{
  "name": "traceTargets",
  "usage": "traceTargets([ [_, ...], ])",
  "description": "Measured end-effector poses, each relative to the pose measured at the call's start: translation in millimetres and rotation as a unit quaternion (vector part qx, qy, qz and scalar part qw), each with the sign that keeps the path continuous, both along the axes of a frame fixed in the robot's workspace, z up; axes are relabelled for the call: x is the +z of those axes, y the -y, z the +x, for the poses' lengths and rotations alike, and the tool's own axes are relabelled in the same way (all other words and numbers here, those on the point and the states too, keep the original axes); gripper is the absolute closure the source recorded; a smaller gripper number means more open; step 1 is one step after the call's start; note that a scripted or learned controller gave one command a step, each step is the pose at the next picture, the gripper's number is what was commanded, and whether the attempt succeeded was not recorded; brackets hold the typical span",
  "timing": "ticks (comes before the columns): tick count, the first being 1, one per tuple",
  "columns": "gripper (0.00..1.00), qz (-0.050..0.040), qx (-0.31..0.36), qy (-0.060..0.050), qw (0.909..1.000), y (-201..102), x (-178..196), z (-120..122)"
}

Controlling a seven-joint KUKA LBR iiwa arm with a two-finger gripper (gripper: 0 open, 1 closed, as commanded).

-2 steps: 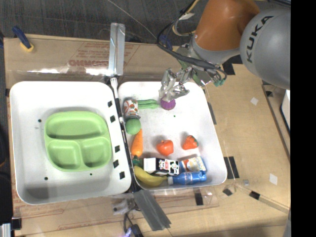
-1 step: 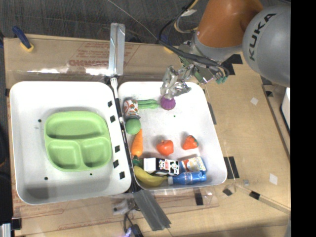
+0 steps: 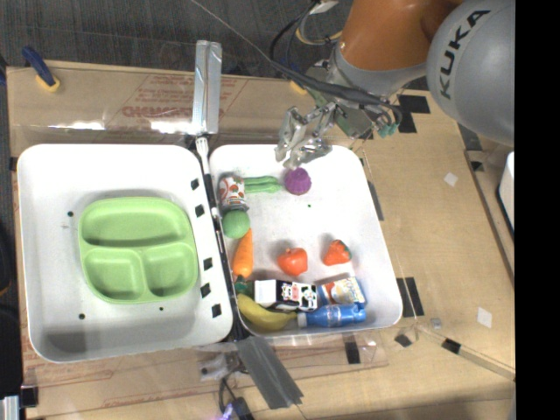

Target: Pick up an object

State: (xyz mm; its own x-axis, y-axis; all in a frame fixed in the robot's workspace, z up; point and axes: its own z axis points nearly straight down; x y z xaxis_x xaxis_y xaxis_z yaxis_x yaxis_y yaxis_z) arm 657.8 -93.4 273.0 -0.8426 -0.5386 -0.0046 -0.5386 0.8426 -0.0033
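Camera view, fingers [image 3: 302, 147] seemingly spread above right bin's [image 3: 372, 234] far rim, purple ball [image 3: 298, 180] just beside.

A robotics lab bench, set up for grasping trials. The landmark is the right white bin [image 3: 374, 234], which holds toy food and small packages rather than real groceries. Just left of it, touching along a clipped seam, sits a second white bin [image 3: 35, 234] with a green divided tray [image 3: 137, 250]. Both rest on a cardboard-covered bench [image 3: 455, 234] marked with black tape. Above the right bin's far edge hangs an industrial KUKA arm [image 3: 437, 33] trailing cables.
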Motion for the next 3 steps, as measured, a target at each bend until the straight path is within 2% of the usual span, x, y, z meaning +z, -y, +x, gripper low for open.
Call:
traceTargets([
  [1,1.00,0.0007,-0.003,-0.003,1.0000,-51.5,-21.8,-0.7],
  [2,1.00,0.0002,-0.038,0.000,0.9993,-100.9,-18.4,-57.6],
  [3,1.00,-0.0005,0.137,-0.003,0.9906,-37.6,-65.9,-80.8],
])
